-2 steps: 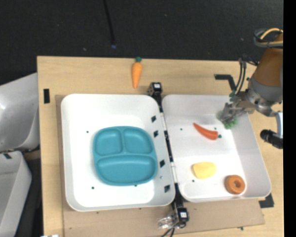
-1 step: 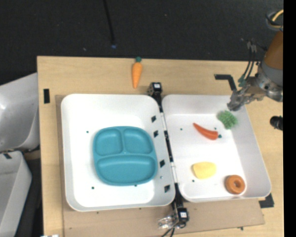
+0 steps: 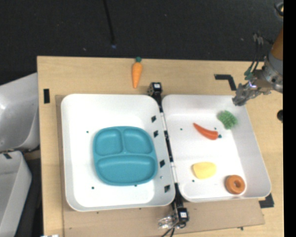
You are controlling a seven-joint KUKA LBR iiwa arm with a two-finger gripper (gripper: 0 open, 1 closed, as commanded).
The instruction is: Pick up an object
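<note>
The hand (image 3: 242, 97) hovers at the far right corner of the right bin (image 3: 251, 142), and from this slant I cannot tell how it is set. Nothing sits between it and the bin floor, so nothing is carried.

4 candidates lie in that bin: a green broccoli piece (image 3: 227, 118) just beside the hand, a red chili pepper (image 3: 206, 131) near the middle, a yellow lemon-like piece (image 3: 203, 170) toward the front, and a brown doughnut (image 3: 235, 184) at the front right corner.

Risks, as I judge them: the broccoli lies close to the bin wall, so a descent could clip the rim. The pepper is thin and slanted; a misaligned grip could slide off it. The doughnut lies tight in its corner, leaving little room.

A teal divided plate (image 3: 124, 155) fills the left bin (image 3: 74, 147), and an orange carrot (image 3: 136, 73) lies out on the surface (image 3: 89, 73), well apart.
</note>
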